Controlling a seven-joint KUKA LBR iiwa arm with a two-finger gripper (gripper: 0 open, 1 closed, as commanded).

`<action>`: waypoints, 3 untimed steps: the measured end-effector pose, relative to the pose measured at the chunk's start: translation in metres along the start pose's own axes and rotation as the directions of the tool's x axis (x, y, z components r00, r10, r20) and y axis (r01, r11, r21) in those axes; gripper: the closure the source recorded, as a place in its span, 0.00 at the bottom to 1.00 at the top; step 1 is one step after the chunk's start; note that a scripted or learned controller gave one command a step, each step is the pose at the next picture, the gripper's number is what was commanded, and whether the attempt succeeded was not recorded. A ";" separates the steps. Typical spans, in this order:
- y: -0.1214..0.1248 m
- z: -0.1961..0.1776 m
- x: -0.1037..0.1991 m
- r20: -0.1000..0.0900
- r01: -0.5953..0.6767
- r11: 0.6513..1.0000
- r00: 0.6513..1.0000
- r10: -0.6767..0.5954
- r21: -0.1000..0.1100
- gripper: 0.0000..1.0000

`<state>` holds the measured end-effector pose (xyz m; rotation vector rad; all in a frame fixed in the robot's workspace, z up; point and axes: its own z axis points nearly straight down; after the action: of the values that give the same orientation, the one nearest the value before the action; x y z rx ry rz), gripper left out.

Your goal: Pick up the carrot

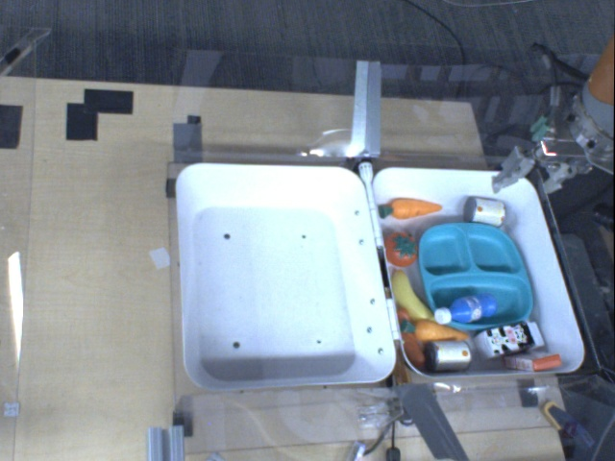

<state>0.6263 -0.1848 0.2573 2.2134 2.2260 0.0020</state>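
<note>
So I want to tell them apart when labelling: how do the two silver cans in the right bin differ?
The far can lies by the bin's back wall, beyond the blue tray; the near can lies at the front edge, nearer than the tray. The far can has the carrot to its left; the near can touches an orange item. Both are silver and on their sides.

No text, brand or number could be read anywhere. A small black-and-white printed box (507, 337) in the right bin (550, 221) carried markings too blurred to make out, as did the blue-labelled bottle (468, 309).
</note>
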 end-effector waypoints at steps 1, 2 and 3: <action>0.025 0.103 0.066 -0.001 0.148 0.989 0.989 -0.148 0.000 0.00; 0.026 0.103 0.066 -0.001 0.148 0.989 0.989 -0.148 0.000 0.00; -0.004 0.098 0.034 -0.001 0.288 0.958 0.958 -0.288 -0.001 0.00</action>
<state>0.6223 -0.1512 0.1591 1.8658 2.5243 0.0030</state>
